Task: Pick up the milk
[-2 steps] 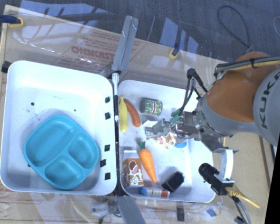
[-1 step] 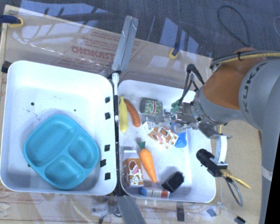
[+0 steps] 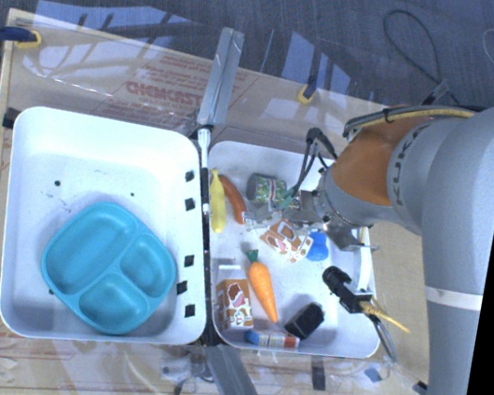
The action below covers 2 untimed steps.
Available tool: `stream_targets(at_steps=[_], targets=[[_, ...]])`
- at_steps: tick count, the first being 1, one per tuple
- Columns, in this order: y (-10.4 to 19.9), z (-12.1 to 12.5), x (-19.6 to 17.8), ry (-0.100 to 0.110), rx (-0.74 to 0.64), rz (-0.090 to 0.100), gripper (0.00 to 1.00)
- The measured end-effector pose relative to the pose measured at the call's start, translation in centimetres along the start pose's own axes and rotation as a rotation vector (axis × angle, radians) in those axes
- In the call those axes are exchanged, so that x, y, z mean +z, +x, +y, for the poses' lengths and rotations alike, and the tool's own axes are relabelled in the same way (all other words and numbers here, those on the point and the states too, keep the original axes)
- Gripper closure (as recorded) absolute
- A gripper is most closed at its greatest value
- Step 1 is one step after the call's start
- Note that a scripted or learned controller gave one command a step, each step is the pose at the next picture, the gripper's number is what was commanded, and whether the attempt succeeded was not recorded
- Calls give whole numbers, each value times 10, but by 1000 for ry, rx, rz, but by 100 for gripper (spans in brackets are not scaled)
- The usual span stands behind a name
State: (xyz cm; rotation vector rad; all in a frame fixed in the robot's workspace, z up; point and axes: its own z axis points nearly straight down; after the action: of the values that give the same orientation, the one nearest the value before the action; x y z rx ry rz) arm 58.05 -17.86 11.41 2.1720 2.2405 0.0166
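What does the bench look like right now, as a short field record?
left bin: holds a blue divided plastic plate
right bin: orange toy carrot, yellow banana, brown-and-white milk carton, black block, marker pen
arm: over right bin's far side
claw: low among far items; fingers unclear
milk: lying near front wall, apart from claw

Two white bins are seen side by side. A blue tray is held in the left bin. A carrot, banana, milk, black block and marker are held in the right bin. The arm is positioned over the right bin, gripper lowered near a green packet.
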Motion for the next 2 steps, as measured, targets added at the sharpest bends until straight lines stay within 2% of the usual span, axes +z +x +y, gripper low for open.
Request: stream_targets(at_steps=[1, 2], targets=[[-29, -17, 5, -10, 32, 0, 0], [-25, -39, 5, -18, -9, -9, 0]])
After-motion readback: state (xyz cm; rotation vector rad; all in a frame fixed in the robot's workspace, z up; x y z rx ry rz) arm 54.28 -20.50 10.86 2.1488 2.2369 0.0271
